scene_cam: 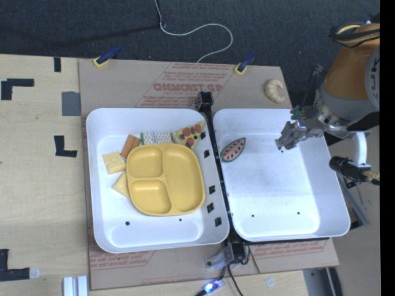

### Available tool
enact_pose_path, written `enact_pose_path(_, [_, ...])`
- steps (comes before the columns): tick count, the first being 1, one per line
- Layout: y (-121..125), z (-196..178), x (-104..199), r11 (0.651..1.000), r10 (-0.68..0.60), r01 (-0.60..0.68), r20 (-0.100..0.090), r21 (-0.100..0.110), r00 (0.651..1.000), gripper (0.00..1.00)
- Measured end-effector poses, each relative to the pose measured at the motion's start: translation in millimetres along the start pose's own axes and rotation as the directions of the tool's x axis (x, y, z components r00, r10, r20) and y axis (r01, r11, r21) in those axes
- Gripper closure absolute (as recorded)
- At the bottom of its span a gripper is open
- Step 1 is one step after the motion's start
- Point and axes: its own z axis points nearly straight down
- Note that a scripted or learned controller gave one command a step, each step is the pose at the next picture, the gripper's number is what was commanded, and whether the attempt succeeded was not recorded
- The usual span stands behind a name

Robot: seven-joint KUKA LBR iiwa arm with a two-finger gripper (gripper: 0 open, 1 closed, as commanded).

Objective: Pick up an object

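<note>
Our gripper [287, 135], its opening impossible to tell, hangs above the right bin [321, 221] beside a small leaf-shaped piece [233, 149] we judge light, flat, best pinched across its narrow width.

arm [355, 73]: cut off at right edge | items under yellow tray [165, 179]: partly hidden

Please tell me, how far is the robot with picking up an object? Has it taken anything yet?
Done: nothing looks picked up yet. The leaf-shaped piece lies alone on the floor of the right bin, and the yellow divided plate with small items around it sits in the left bin. In hand: the pincer is over the right bin's upper right part, apart from the leaf-shaped piece. Left: reaching an object, gripping it, lifting it.
</note>
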Motion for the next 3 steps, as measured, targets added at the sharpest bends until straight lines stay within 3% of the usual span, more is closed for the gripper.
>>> enact_pose_path(3, [20,-2,153,1.000,-0.002,0.002,-0.001,0.000,1.000,1.00])
